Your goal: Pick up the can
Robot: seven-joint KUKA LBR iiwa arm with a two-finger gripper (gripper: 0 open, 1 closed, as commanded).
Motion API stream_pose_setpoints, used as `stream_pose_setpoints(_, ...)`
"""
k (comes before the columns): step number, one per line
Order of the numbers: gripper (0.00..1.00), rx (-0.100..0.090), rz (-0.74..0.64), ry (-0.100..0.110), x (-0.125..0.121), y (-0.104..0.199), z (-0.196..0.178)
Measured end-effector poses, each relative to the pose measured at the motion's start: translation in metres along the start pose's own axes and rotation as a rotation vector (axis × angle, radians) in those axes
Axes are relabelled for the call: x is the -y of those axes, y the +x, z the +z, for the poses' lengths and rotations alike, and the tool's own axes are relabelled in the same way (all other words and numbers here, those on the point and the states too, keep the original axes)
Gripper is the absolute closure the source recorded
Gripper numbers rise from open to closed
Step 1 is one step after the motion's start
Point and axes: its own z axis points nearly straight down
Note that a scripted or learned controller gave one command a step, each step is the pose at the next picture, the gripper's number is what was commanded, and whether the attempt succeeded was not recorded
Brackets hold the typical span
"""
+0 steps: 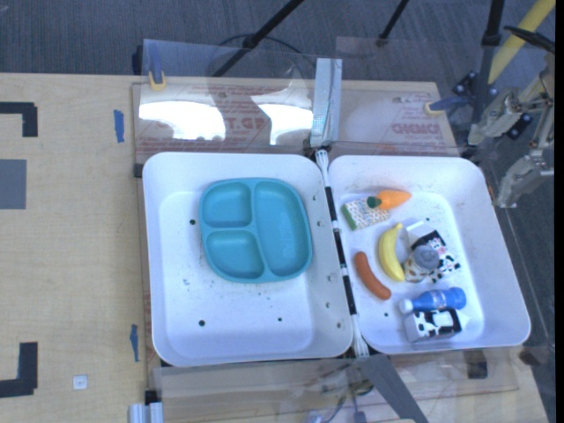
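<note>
Right now: can [426, 254] sits in the right bin [493, 236], just right of the banana [390, 252], far of the blue bottle [438, 300].
Likely stiff, light, smooth-walled, so prone to slip; best taken across its round body, clear of neighbours. Gripper [518, 170] hangs beyond the bin's right rim; whether it is released or clenched cannot be told.

Can [426, 255] (partly behind the banana [390, 253]), label too blurred.
</note>
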Motion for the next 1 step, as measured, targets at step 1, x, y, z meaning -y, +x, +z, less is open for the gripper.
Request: stream_pose_setpoints(1,1.00,0.005,0.001,0.000,0.0000,-0.0035,-0.0088)
